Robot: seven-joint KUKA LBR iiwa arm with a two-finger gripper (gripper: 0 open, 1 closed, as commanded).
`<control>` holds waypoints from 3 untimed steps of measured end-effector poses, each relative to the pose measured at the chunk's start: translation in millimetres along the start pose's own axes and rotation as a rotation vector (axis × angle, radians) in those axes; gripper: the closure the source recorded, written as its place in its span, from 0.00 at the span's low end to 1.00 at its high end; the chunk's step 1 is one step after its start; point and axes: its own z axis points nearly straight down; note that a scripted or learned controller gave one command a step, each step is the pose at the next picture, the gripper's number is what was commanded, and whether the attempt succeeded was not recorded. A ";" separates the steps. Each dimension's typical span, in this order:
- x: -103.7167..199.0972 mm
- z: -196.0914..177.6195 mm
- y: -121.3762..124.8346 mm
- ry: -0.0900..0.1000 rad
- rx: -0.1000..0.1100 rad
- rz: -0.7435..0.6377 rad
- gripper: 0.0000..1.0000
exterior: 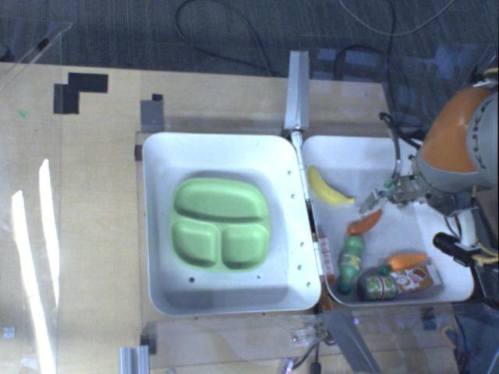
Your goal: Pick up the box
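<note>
The box (421, 279) is a flat brown and red carton lying in the front right corner of the right bin (366, 154). An orange carrot (408, 261) rests on its top edge and a dark green can (379, 286) lies against its left end. My gripper (375, 200) hangs over the middle of the right bin, up and to the left of the box and well apart from it. It is just above a red-orange sausage-shaped piece (365, 222). Nothing is seen held in it.
A yellow banana (328, 190) lies at the right bin's left side and a green bottle (351, 260) stands near its front left. The left bin (156, 232) holds a green compartment tray (221, 223). A metal divider (297, 92) runs between the bins.
</note>
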 end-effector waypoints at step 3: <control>108.7 -126.4 -56.9 0.002 0.000 -0.018 1.00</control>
